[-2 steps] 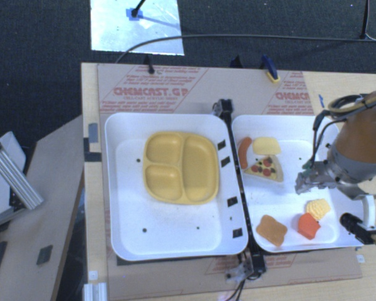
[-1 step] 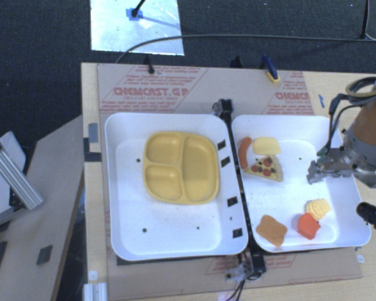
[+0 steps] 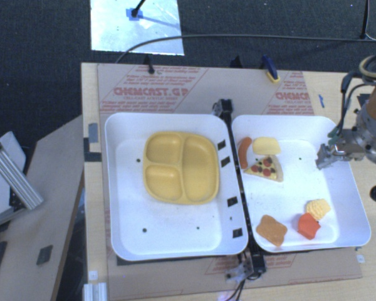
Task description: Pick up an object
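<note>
We find the task at its opening stage: no object has been lifted. The gripper (image 3: 324,156) sits over the right edge of the right bin (image 3: 301,132), low above bare floor, well apart from every item. Its fingers are too small and blurred for us to tell how far open they are, and we see nothing between them.

All candidate objects lie in the right bin. A sausage (image 3: 244,152), a yellow block (image 3: 266,145) and a pizza slice (image 3: 266,167) cluster near the bin's left wall, touching or just beside one another. A toast piece (image 3: 272,230), a red piece (image 3: 308,226) and a yellow ridged piece (image 3: 318,208) lie near the front wall. The left bin (image 3: 128,224) holds a yellow tray (image 3: 178,167).

We judge the remaining steps to be: select an object, descend, close, lift.
</note>
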### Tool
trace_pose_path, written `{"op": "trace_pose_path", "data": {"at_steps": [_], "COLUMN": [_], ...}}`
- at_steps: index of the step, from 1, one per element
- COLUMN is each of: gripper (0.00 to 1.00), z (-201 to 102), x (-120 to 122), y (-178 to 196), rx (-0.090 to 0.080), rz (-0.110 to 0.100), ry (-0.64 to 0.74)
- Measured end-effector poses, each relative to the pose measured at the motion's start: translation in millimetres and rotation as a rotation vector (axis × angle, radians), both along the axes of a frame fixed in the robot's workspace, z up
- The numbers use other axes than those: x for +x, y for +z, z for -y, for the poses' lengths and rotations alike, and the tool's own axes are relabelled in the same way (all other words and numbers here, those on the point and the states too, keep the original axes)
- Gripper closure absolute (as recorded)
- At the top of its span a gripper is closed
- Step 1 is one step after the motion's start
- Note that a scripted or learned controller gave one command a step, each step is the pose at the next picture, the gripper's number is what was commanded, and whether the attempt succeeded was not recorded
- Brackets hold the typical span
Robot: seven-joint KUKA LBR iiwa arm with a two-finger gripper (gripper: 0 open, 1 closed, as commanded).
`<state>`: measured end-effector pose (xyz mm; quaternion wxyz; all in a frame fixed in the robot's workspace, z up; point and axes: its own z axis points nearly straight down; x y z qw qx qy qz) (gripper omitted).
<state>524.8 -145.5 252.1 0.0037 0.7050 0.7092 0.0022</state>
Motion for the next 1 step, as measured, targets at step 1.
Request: {"op": "trace_pose_path", "data": {"at_steps": [1], "gripper": [1.00], "z": [0.1], "x": [1.0], "y": [5.9], "rx": [0.001], "rz": [-0.005], "ry": [0.000]}}
